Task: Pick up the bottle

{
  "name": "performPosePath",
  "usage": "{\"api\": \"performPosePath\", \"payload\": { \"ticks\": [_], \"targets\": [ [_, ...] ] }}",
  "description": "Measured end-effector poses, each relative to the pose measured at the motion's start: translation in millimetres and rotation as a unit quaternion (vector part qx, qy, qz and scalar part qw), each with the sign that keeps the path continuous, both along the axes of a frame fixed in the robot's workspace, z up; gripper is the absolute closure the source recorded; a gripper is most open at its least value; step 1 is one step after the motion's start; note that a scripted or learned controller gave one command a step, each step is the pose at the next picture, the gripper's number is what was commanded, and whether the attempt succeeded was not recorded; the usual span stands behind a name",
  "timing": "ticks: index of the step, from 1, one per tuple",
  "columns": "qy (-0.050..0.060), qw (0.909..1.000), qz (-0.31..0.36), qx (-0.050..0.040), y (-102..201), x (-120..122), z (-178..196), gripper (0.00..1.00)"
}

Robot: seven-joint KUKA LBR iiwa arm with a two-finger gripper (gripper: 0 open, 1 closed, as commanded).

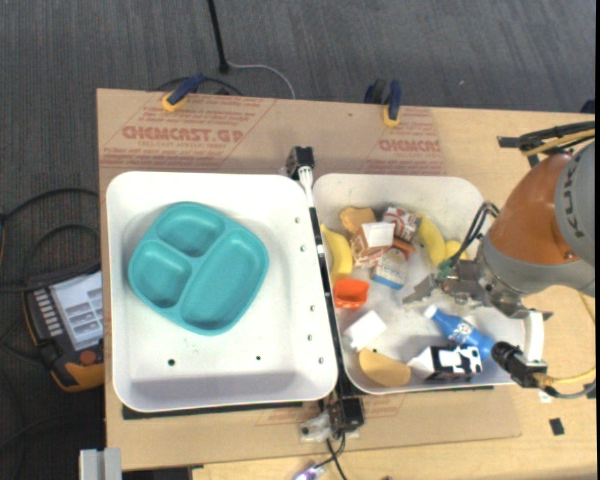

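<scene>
The bottle (460, 330), blue with a white cap, lies on its side at about 4 o'clock in the right bin (398, 180). It appears light, rigid and slick; grip it across the mid-body. The gripper (427, 286) hovers just above it at 11 o'clock, fingers spread, holding nothing.

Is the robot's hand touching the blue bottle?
Cannot tell. In the camera view the hand sits just above the blue bottle in the right bin, but the slanted view doesn't plainly show contact or a gap.
</scene>
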State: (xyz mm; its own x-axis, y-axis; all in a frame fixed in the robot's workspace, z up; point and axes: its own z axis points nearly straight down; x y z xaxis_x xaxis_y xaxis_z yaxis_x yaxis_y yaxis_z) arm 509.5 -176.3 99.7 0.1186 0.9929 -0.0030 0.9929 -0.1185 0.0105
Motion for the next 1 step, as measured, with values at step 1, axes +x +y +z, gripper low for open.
{"api": "performPosePath", "payload": {
  "ticks": [1],
  "targets": [
    [-0.002, 0.9908, 0.135, -0.0056, 31.7, -21.7, -10.1, 0.0]
  ]
}}
